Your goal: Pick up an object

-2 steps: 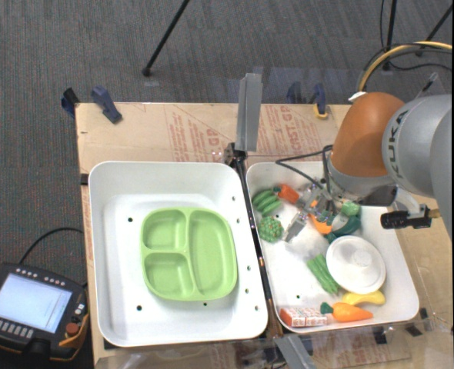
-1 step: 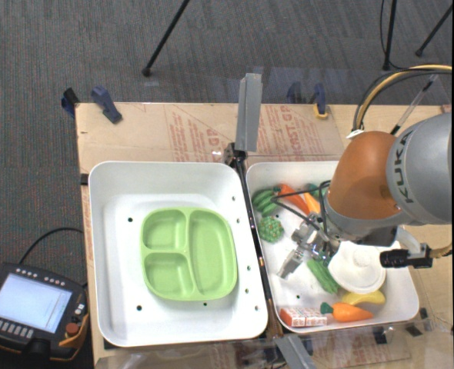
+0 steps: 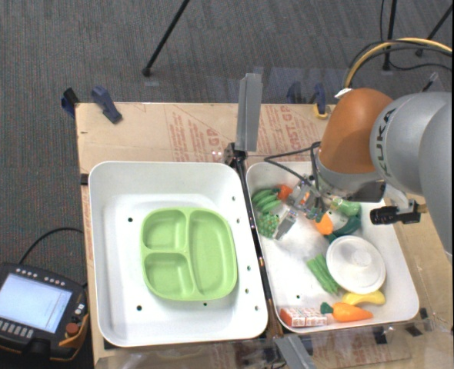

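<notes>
Step in hand, as judged: the reach-down to a grasp, with nothing lifted yet. The arm (image 3: 396, 141) comes in from the right and its gripper (image 3: 295, 208) is lowered into the far left part of the right bin (image 3: 408, 283), among the toy food there.

Jaws: the view is too small and cluttered at the tip to tell how far apart they stand, and no item can be seen between them. The tip sits just beside the green pea pods (image 3: 267, 199) on its left and an orange piece (image 3: 324, 224) on its right; whether it touches either cannot be told.

Candidate objects, all in the right bin: the pea pods at the far left, a white bowl (image 3: 355, 264) right of centre, a green bean (image 3: 322, 274) beside the bowl, a yellow banana (image 3: 363, 298) and a carrot (image 3: 352, 312) at the near edge.

The left bin (image 3: 108, 283) holds a green divided plate (image 3: 188, 254), well apart from the gripper.

Next move, as judged: close on the nearest item, likely the pea pods, then rise straight up and confirm the item comes with it.
</notes>
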Robot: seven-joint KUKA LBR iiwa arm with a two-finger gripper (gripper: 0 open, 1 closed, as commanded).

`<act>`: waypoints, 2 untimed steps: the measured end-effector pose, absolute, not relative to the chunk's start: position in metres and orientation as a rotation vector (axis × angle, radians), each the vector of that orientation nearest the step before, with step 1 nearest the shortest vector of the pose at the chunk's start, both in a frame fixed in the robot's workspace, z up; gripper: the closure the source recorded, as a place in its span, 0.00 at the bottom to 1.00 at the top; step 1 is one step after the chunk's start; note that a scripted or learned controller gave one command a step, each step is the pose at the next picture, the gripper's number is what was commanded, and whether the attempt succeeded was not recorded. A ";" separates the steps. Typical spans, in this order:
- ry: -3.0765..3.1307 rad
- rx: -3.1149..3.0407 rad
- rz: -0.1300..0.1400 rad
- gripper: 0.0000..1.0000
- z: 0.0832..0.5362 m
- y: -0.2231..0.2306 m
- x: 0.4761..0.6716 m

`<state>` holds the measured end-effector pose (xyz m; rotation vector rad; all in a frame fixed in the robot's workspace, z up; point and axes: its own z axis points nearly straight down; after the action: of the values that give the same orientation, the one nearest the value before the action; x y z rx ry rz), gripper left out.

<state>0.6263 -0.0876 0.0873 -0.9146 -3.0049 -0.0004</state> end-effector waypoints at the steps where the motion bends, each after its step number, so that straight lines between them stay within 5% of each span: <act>1: -3.043 -0.786 0.000 0.00 0.088 -0.138 0.603; 2: -3.047 -0.781 -0.002 1.00 0.099 -0.137 0.605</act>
<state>0.6046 -0.1372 0.0990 -0.7806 -3.0470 -0.0019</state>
